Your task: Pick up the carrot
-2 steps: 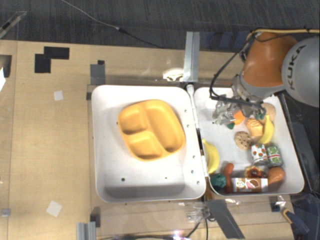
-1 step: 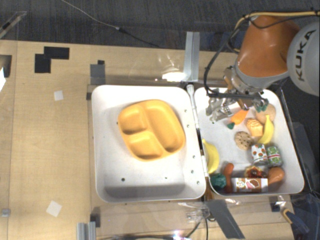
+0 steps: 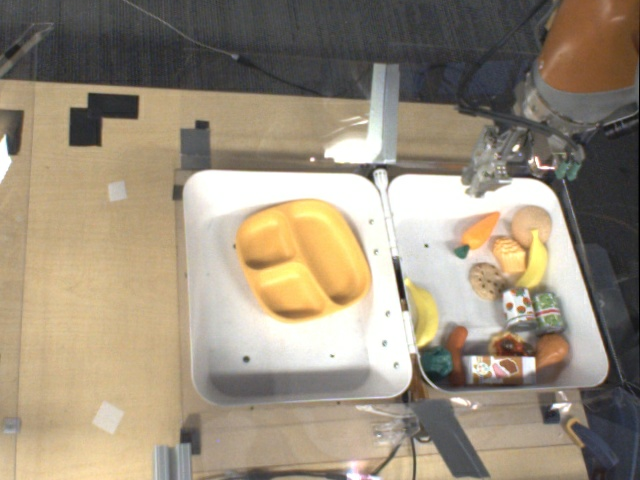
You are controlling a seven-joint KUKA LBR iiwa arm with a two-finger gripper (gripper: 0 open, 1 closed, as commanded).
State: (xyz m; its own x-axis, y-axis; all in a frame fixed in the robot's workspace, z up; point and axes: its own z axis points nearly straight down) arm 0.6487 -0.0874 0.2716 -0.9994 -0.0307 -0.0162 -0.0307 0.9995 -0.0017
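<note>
**Q:** Where do you log the carrot?

**A:** I see the carrot point(image 3: 481, 229) lying in the right bin point(image 3: 425, 208), toward that bin's far edge, orange body tilted with its green end point(image 3: 461, 252) pointing at the left bin. A round bun point(image 3: 531, 222) sits just beside the carrot on its right; a cookie point(image 3: 487, 280) lies near it on the front side, and a banana point(image 3: 538, 260) curves beyond the bun.

**Q:** Gripper status?

**A:** I note the gripper point(image 3: 487, 176) over the right bin's far rim, just behind the carrot and apart from it. Nothing sits between its fingers; spread or pressed together, I cannot tell from this slant.

**Q:** Other bin?

**A:** The left bin point(image 3: 215, 268) holds a yellow divided plate point(image 3: 298, 258).
</note>
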